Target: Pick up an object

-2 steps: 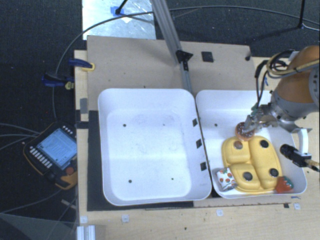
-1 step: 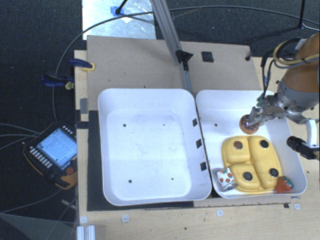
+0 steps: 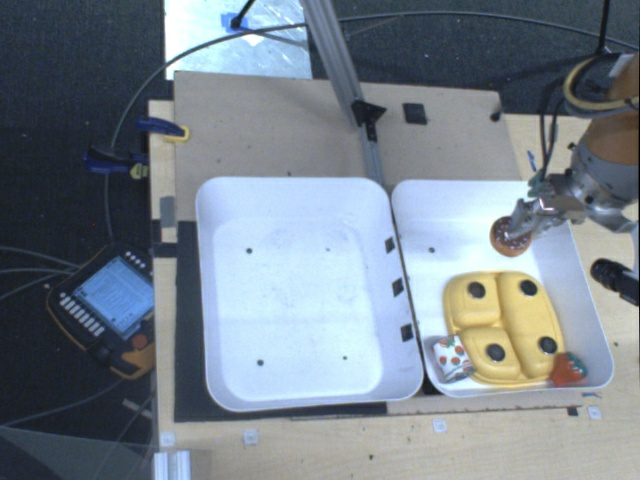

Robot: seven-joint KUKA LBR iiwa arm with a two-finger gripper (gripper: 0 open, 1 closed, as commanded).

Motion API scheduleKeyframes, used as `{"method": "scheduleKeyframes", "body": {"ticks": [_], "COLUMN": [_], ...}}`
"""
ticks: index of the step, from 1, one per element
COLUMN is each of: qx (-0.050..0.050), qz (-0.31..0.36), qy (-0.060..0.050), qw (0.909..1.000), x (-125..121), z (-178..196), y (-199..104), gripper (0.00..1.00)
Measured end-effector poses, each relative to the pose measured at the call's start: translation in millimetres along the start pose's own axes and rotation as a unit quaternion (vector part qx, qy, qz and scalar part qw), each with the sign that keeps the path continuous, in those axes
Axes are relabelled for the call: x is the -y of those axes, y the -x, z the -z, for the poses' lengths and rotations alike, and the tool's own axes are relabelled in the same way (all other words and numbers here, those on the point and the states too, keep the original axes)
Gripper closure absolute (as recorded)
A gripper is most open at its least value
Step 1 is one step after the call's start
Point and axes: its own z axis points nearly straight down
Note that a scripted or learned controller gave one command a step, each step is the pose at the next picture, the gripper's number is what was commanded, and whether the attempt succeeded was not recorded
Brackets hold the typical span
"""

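Pincer [image 3: 520,226] over right white bin [image 3: 430,218], 1 o'clock area.
Tips at small round brown object [image 3: 509,238]; can't tell opening or grip. Yellow four-lobed plastic tray [image 3: 502,326] sits at 5 o'clock.

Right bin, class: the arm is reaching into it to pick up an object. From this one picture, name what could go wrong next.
1. The gripper sits over a small round brown object near the right bin's far wall; a slight offset could push it away instead of lifting it.
2. The yellow four-lobed toy lies close below, so a sideways slip might bump it.
3. Whether anything is actually held cannot be seen.
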Motion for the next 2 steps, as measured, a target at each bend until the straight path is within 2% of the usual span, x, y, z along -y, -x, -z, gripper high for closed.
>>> {"method": "scheduleKeyframes", "body": {"ticks": [1, 2], "qx": [0.000, -0.001], "qz": [0.000, 0.003], "qy": [0.001, -0.001], "qw": [1.0000, 1.0000], "x": [-2, -1], "z": [51, 54], "y": [0, -54], "gripper": [1.00, 1.00]}}
